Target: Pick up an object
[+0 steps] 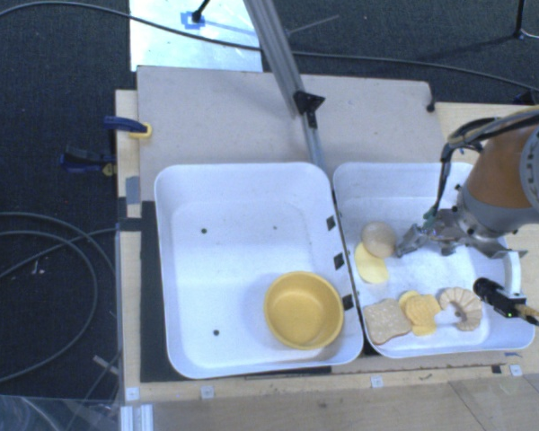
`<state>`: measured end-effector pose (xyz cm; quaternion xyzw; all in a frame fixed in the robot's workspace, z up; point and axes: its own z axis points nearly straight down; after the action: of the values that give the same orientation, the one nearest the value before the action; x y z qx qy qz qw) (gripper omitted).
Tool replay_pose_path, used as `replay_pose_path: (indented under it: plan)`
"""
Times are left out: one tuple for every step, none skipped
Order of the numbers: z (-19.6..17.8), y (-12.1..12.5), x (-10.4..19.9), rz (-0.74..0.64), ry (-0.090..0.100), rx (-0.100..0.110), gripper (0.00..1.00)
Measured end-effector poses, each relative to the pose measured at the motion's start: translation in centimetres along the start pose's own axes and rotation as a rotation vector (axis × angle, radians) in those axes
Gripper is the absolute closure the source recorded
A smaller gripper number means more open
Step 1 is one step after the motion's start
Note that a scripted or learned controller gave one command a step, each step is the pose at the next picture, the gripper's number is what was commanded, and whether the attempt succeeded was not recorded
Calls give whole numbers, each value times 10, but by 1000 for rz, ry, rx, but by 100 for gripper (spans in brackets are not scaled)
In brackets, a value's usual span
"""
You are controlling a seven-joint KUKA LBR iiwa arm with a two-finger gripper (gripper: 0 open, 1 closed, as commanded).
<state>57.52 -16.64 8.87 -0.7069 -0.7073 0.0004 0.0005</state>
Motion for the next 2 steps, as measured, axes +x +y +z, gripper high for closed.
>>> replay_pose_path:
  plan:
    - [-13,1,0,1,-1,-5,100]
    - [-76,9,3,-5,-2,-10,100]
